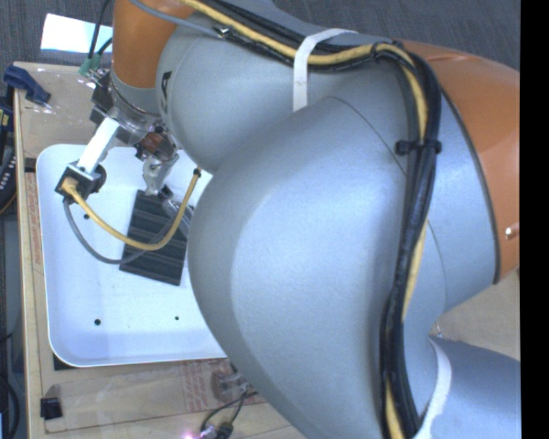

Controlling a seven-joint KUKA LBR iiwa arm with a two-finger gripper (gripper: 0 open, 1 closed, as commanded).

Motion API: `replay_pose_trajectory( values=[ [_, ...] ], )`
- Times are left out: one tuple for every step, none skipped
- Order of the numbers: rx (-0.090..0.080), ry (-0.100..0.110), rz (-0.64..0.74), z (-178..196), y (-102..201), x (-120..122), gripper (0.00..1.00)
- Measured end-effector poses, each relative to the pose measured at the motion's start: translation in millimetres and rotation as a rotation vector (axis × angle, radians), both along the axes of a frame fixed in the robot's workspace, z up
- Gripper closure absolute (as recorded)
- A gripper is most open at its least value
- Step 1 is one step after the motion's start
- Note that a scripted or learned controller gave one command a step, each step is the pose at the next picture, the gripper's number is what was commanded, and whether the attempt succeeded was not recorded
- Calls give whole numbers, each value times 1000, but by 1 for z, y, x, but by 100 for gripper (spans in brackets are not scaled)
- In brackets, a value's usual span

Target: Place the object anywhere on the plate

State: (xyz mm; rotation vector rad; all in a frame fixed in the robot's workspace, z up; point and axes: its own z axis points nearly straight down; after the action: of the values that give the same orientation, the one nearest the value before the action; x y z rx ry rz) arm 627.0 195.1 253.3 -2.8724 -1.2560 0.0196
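Black ribbed object (157, 236) under hand (157, 183)

The arm (348, 245) was built of large rounded grey shells, with an orange band (142, 26) toward eleven o'clock above the wrist and another orange section (485, 144) toward three o'clock. A bundle of black and yellow cables (412, 199) ran along its surface, bound by a white strap (302, 67) and black ties. A thin yellow hose (133, 238) looped out near the wrist at nine o'clock.
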Motion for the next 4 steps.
replay_pose_trajectory(
  values=[
    [-1, -6, -31, -26, -29, 1, 0],
    [1, -9, 11, -46, 1, 17, 0],
    [2, -5, 146, -48, -26, 11, 0],
    [3, -5, 135, -37, -39, 6, 0]
  ],
)
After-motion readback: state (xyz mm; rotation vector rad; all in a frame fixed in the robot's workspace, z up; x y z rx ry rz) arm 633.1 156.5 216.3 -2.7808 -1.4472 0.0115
